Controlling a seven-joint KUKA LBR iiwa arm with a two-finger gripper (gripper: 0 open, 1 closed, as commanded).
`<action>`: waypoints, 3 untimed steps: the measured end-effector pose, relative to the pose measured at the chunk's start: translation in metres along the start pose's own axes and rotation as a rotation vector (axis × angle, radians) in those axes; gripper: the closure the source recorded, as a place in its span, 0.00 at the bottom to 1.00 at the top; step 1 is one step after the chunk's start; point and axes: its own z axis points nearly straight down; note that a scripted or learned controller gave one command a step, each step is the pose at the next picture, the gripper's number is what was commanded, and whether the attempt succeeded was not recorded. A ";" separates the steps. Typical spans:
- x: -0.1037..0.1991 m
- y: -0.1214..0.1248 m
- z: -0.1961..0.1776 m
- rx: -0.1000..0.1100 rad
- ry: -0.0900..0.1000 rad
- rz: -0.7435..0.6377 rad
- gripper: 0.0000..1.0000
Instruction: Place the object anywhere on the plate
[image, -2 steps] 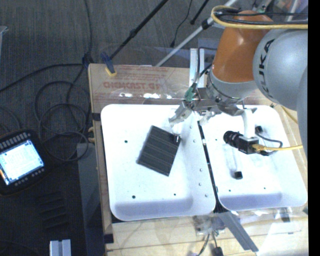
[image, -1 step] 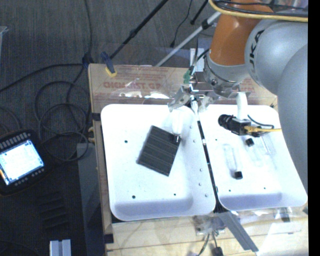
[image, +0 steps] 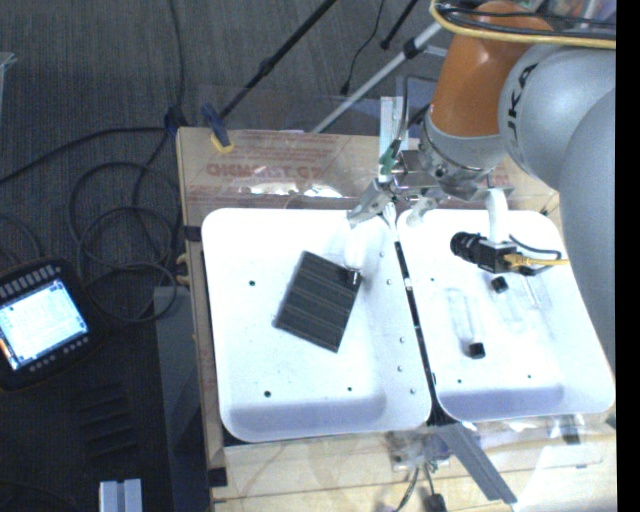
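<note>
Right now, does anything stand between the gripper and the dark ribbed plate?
Nothing visible does. The gripper is over the left bin's far right corner, and the plate lies just toward the bin's middle, with white floor between.

the arm (image: 560, 90) is bulky and rounded, its shell a smooth light grey with a soft sheen. a broad orange band (image: 480, 75) wraps it above the wrist, and dark lettering, partly cut off, sits on the grey just beside that band. below the orange comes a grey metal collar, then the gripper (image: 392, 205), built of slim silvery metal parts with a small green piece above them.
</note>
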 end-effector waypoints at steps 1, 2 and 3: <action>0.038 0.020 0.040 -0.002 0.004 -0.291 0.00; 0.084 0.009 0.032 -0.003 0.003 -0.475 0.00; 0.127 0.034 0.067 -0.003 0.002 -0.554 0.00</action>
